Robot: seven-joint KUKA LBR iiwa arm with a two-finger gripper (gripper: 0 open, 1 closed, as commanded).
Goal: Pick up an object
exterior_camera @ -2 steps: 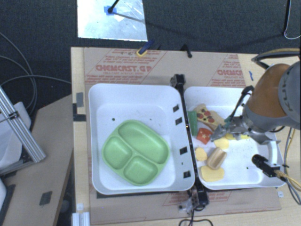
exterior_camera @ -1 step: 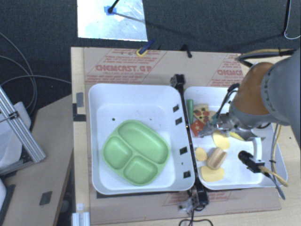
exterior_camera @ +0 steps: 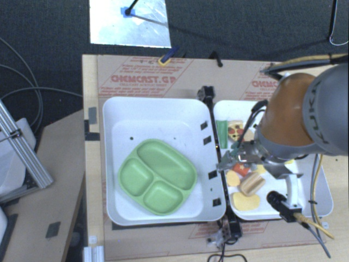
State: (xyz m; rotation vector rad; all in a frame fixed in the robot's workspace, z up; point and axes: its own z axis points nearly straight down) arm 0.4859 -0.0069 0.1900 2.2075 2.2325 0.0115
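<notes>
Two bins: left holds green tray, right toy foods; gripper grip unclear.

bench: brown board, red print | on it: left bin, right bin, side by side, touching

A green divided plate is seen lying in the left bin. The right bin is overhung by the arm, with toy foods gathered beneath the claw.
</notes>
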